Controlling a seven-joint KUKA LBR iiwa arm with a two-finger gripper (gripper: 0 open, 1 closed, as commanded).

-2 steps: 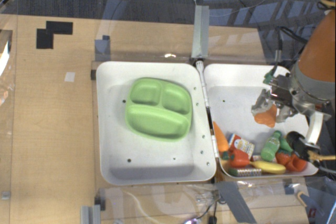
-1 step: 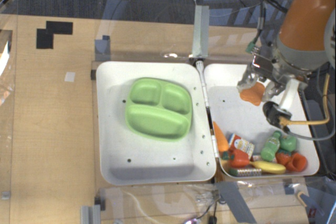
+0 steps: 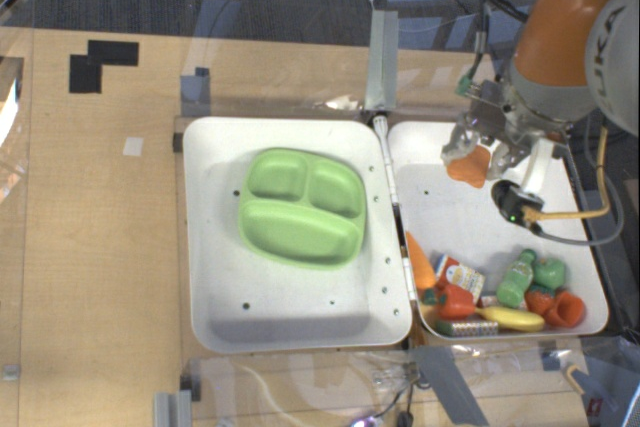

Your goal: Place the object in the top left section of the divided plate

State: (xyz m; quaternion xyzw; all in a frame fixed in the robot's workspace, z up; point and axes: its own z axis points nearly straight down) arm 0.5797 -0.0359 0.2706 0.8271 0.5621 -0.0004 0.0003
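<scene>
A green divided plate (image 3: 300,209) lies in the left bin (image 3: 215,295), with two small sections at its far side and one large section nearer the front. Over the right bin (image 3: 440,215), near its far edge, hangs my gripper (image 3: 482,155), shut on an orange toy piece (image 3: 467,170) that shows between and just below its fingers. The piece is clear of the bin floor. The gripper is well to the right of the plate, across the divider between the bins.
Several toy foods lie heaped along the right bin's front edge: a carrot (image 3: 420,260), a small carton (image 3: 462,273), a banana (image 3: 510,318), a green bottle (image 3: 516,281) and red pieces (image 3: 560,307). A metal post (image 3: 382,55) stands behind the bins' junction.
</scene>
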